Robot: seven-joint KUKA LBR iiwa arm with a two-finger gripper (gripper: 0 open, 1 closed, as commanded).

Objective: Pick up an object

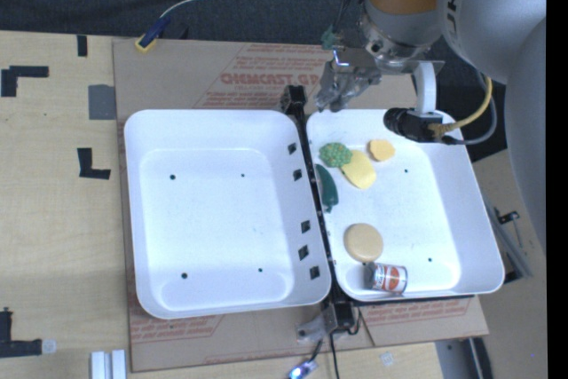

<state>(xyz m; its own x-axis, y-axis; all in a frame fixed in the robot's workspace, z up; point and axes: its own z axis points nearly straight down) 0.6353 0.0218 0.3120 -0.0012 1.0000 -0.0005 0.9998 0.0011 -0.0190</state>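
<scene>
The claw (337, 93) is seen at upper centre of the frame, poised over the top rim where the two bins meet; whether it is released or clenched cannot be told, and nothing is seen carried in it.

Candidate objects are all gathered in the right bin (444, 217). A green broccoli piece (335, 154) is noted just below the claw, touching a yellow piece (359, 170). A small orange piece (382, 150) lies near it. A dark green pod (327, 188) rests against the dividing wall. A tan disc (363, 240) and a red-labelled can (387, 278) lie toward the lower edge.

Risks judged: a descent here may strike the bin rim; the broccoli and yellow piece may be nudged apart rather than gripped; the pod is likely shielded by the wall; the can may roll.
</scene>
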